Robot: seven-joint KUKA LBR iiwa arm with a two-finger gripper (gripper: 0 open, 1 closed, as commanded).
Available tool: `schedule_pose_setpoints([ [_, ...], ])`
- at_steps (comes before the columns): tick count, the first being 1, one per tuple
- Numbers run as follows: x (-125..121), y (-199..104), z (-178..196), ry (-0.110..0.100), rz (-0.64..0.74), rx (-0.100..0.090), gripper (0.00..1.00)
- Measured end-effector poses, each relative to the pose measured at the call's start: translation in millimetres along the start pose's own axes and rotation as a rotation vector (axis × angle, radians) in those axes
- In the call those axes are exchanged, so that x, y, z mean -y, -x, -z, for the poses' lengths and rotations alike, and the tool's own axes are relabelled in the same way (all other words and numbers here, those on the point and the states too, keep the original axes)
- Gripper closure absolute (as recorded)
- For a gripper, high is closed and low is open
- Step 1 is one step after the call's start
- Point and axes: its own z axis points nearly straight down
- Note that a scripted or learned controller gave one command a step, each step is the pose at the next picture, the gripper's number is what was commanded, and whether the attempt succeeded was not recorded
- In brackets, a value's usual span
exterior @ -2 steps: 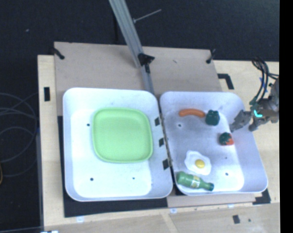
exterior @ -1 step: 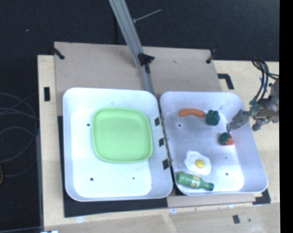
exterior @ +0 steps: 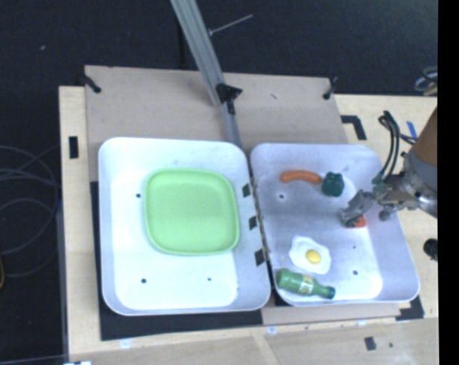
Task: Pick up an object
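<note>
On the worktop (exterior: 298,105) sit two shallow white bins side by side. The left bin (exterior: 122,226) holds a pale green square plate (exterior: 191,211), lying flat near its middle. The right bin (exterior: 389,268) holds the loose items: an orange sausage-shaped piece (exterior: 301,177) near the far wall, a small dark green object (exterior: 333,184) just beside its right end, a fried-egg toy (exterior: 310,255) nearer the front, and a green bottle (exterior: 305,284) lying on its side along the front edge, close to the egg. The arm (exterior: 421,158) reaches in from the right, and its claw (exterior: 356,210) is low over the right-hand part of this bin, between the dark green object and the egg. A small orange-red object (exterior: 358,222) shows directly beneath the claw tip, touching or nearly touching it. Whether the claw is wide or narrow, or grips that piece, I cannot tell from this angle.
</note>
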Motion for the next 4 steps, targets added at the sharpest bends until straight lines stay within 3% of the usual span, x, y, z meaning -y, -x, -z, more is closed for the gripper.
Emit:
schedule_pose_setpoints([
  [2, -2, 5, -96, 0.000, 0.000, 0.000, 0.00],
  [3, -4, 6, -83, 0.007, -0.001, 0.001, 1.00],
  [4, -6, 4, -20, 0.011, 0.001, 0.003, 1.00],
])
